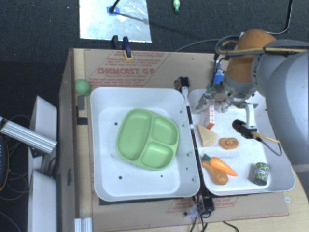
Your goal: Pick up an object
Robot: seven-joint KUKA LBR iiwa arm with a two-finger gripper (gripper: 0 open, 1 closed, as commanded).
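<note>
Reaching in from the right, we see the gripper (216, 102) low over the right bin (282, 180), perhaps touching a red-and-white carton (211, 117). Nearby lie a cheese wedge (208, 136), pretzel (229, 143), carrot (222, 165) and can (260, 173). A green tray (147, 139) fills the left bin (104, 129).

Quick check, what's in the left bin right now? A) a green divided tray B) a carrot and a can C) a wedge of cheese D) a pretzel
A: the green divided tray lies alone in the left bin, while the carrot, can, pretzel and cheese wedge all sit in the right bin.
</note>
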